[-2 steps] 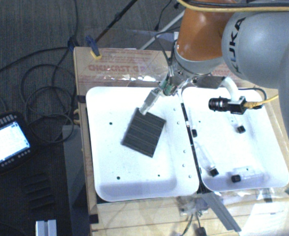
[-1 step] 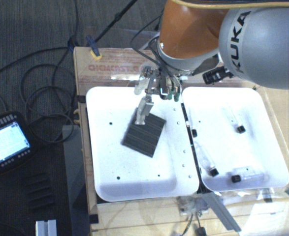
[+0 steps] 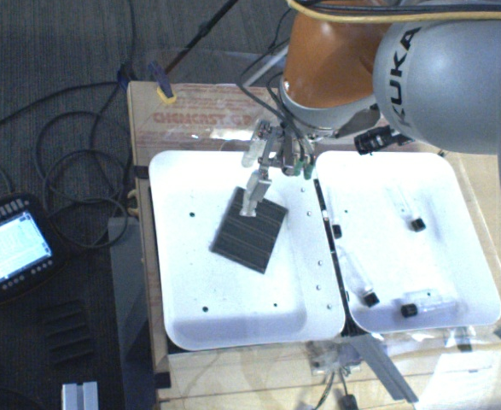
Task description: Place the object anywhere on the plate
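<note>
Plate, dark ribbed square, tilted in left white bin; pincer touching it

Two white bins; handheld screen pendant on floor, left.

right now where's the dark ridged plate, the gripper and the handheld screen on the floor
dark ridged plate (image 3: 248, 234): camera view, middle of its ribbed top
gripper (image 3: 255, 202): camera view, at its fingertips, over the plate's upper edge
handheld screen (image 3: 11, 248): camera view, centre of the lit display
</note>
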Robot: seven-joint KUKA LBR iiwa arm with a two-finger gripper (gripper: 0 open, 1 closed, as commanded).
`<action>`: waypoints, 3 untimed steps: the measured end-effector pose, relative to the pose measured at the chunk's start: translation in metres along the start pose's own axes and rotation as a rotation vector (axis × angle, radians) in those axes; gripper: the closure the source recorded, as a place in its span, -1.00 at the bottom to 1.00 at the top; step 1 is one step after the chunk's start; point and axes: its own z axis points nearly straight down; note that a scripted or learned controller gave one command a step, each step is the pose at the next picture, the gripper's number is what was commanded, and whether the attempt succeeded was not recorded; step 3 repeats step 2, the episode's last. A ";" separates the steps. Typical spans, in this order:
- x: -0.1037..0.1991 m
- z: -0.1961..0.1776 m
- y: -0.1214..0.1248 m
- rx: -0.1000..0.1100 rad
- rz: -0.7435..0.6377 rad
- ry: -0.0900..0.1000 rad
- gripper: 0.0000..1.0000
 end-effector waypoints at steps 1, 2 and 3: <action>-0.034 0.020 -0.033 0.000 0.026 -0.001 -1.00; 0.009 -0.077 0.015 0.001 0.254 -0.001 -1.00; 0.009 -0.077 0.015 0.001 0.254 -0.001 -1.00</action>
